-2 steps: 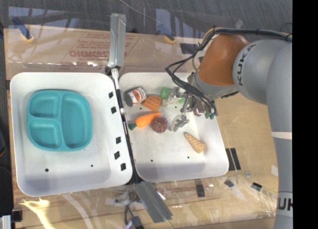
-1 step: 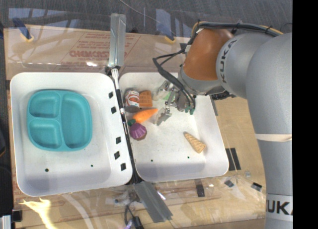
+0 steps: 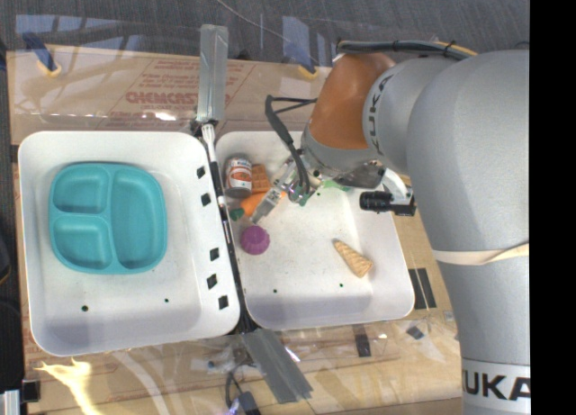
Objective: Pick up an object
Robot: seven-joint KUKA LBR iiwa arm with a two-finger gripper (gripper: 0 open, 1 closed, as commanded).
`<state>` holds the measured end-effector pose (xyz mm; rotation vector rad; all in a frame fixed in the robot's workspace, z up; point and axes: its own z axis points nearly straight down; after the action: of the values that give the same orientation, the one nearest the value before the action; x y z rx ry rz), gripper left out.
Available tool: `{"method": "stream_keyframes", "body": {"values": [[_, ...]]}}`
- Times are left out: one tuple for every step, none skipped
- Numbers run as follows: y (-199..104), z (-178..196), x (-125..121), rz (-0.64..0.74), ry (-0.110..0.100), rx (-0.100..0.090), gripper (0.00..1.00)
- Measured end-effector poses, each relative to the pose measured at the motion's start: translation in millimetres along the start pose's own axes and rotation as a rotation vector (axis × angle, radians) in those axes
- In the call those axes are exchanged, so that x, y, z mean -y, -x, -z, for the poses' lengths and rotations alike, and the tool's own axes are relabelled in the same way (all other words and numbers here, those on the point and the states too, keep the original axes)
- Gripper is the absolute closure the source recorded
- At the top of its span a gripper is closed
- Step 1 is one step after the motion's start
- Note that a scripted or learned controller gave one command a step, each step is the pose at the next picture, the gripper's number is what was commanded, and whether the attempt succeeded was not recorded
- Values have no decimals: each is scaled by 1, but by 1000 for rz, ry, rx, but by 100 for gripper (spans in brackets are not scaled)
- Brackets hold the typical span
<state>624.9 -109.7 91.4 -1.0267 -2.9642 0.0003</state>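
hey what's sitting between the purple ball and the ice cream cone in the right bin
Nothing: in the camera view, bare white bin floor runs from the purple ball to the cone.

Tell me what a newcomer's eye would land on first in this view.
The big grey arm with its orange band fills the right side, its gripper reaching down into the right bin among small objects at the bin's upper left. Next comes the teal divided plate lying in the left bin. A purple ball and a cone-shaped piece lie apart on the right bin's floor.
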Motion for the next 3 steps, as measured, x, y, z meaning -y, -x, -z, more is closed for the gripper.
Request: {"method": "stream_keyframes", "body": {"values": [[6, 1, -16, -283, 1, 2, 0], [5, 11, -17, -274, -2, 2, 100], [-24, 103, -64, -585, 4, 3, 100]]}}
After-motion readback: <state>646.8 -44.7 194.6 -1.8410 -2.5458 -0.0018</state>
